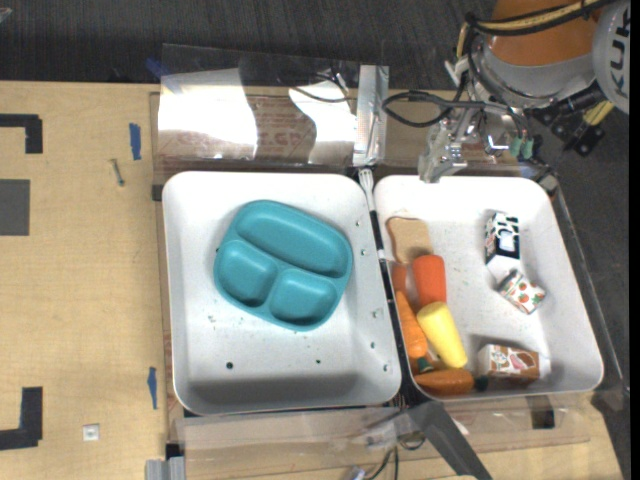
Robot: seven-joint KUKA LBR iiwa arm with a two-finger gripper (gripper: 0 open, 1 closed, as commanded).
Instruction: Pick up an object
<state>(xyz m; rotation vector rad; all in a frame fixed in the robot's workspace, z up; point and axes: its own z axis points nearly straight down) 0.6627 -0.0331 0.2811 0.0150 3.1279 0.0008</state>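
While hanging from the arm at the right, gripper poised over the back rim of the right bin, well apart from everything inside; spread or pressed together, cannot tell

Along that bin's left wall, crowded in a row from back to front: bread lying flat at the back; red piece just in front, long axis near-to-far; yellow piece touching it, long axis slanting from back-left to front-right; carrot squeezed between yellow piece and wall, lengthwise along the wall. Across the front corner, orange piece lying left-to-right

Apart on the right side: carton, long axis near-to-far; small carton tilted just in front of it; box at the front, lengthwise left-to-right, near the orange piece

In the left bin, teal plate, divided, long axis slanting from back-left to front-right
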